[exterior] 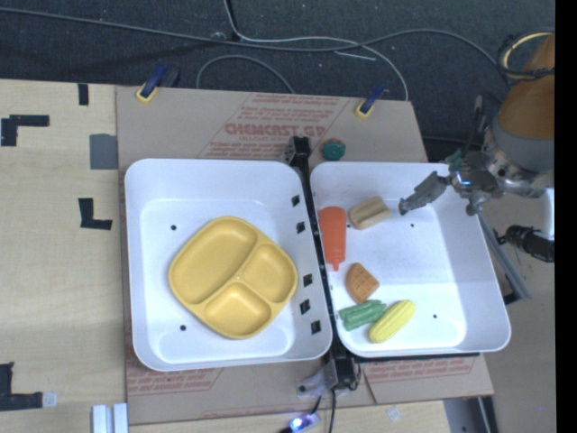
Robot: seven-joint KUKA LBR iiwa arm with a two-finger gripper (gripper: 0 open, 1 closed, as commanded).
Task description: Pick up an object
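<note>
The claw (416, 198) is poised over the right bin (469, 269), nothing gripped; open or clenched cannot be told. Just beside it lies the tan bread roll (369, 213), likely targeted as nearest.

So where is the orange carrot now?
The carrot lies in the right bin, along its left wall, just left of the tan bread roll and above the waffle.

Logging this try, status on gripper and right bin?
Two-finger gripper over right white bin, holding nothing. Nearest: tan bread-like piece, just beside fingertips. Orange carrot-shaped toy, yellow corn cob lie apart. Nothing blocks approach.
</note>
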